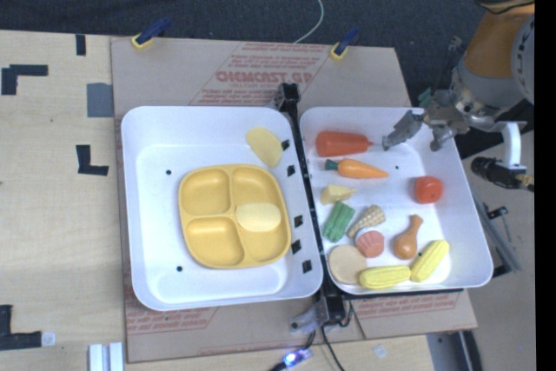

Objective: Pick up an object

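Note:
My gripper [419,135] hovers over the back right part of the right bin [465,213], fingers spread and open, with nothing between them. Below and to its left lie a long red vegetable [341,142] and a carrot [360,170]. A red tomato [427,188] sits just in front of the gripper. Further forward are a green cucumber [339,221], a beige corn piece [367,220], a pink shell-like piece [371,243], a chicken drumstick [407,239], two yellow corn cobs [429,261] [385,277] and a beige round slice [346,261].
The left bin [143,187] holds a yellow divided plate [217,204] with a pale yellow piece [259,217] in one compartment, and a yellow slice [265,146] behind it. A small pale yellow piece [337,195] lies near the right bin's left wall.

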Robot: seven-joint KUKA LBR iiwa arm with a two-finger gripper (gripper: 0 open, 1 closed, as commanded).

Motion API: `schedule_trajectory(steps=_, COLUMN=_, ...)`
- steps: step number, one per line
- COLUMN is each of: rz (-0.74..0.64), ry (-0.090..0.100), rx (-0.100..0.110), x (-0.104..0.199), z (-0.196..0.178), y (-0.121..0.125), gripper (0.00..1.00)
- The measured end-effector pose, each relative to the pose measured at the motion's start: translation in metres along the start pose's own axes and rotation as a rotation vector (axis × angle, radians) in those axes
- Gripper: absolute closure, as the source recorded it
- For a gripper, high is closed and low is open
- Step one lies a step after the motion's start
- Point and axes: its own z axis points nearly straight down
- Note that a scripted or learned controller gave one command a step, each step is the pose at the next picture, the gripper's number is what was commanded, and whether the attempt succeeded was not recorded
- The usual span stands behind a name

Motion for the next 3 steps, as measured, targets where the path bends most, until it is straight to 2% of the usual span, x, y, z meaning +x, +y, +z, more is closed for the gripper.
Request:
schedule_trajectory(steps=1, rz=-0.004, ry=-0.003, rx=-0.015, x=0.001, z=-0.01, y=0.003, gripper=0.0)
schedule_trajectory(steps=2, rz=-0.005, ry=-0.003, rx=-0.012, x=0.004, z=0.037, y=0.011, gripper=0.0)
schedule_trajectory(steps=3, rz=-0.004, ry=-0.004, rx=-0.012, x=0.004, z=0.08, y=0.008, gripper=0.0)
